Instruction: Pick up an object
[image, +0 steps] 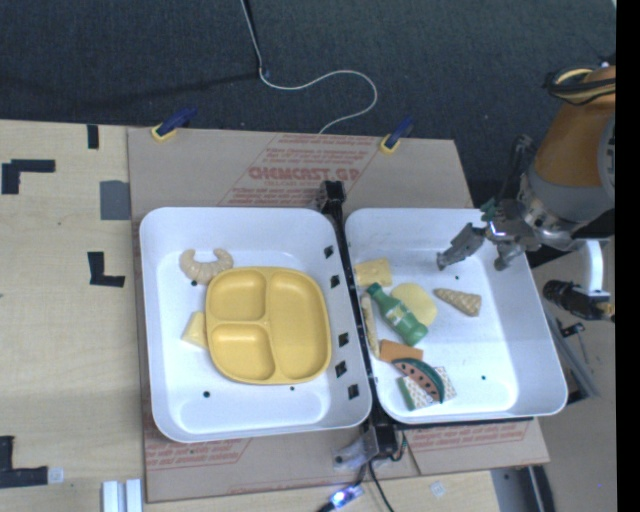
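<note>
My gripper (482, 252) hangs open over the far right part of the right bin (520, 390), its two dark fingers spread with nothing between them. Just below it lies a tan waffle cone (458, 300). Left of the cone sit a green bottle (396, 313) lying across a pale yellow round piece (420, 301), a yellow cheese wedge (373, 272), an orange piece (401, 352) and a watermelon slice (421, 384).
The left bin (165, 400) holds a yellow divided plate (268, 325), a tan curled pastry (203, 264) and a yellow wedge (193, 328) tucked beside the plate. Black clips line the wall between the bins. The arm's orange band (578, 130) is at the right edge.
</note>
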